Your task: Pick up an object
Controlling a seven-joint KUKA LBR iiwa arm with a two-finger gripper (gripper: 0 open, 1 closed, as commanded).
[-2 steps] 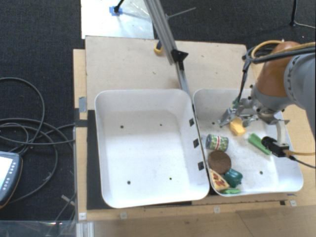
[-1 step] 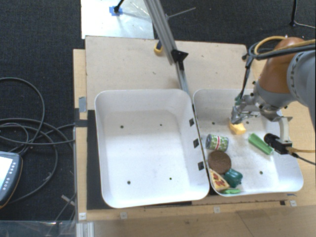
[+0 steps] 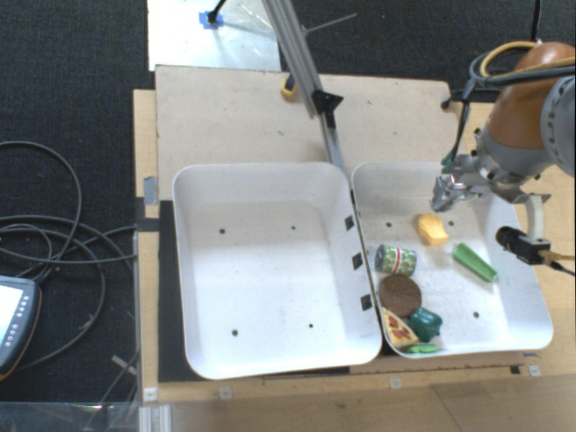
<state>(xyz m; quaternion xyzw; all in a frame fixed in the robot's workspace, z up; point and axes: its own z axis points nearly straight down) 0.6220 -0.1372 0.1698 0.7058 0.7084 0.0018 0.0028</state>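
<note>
We see two shallow white bins side by side on a tan bench [image 3: 234, 120]. The left bin [image 3: 193, 268] is the larger in view; the right bin [image 3: 531, 318] touches it along a shared edge marked with small black tabs. A grey metal pole [image 3: 292, 39] slants from the far edge down to where the bins meet. Black cables [image 3: 54, 241] loop over the dark floor on the left, near a handheld pendant [image 3: 13, 318] at the left edge. A shiny sheet [image 3: 211, 21] with blue tape lies beyond the bench.
</note>
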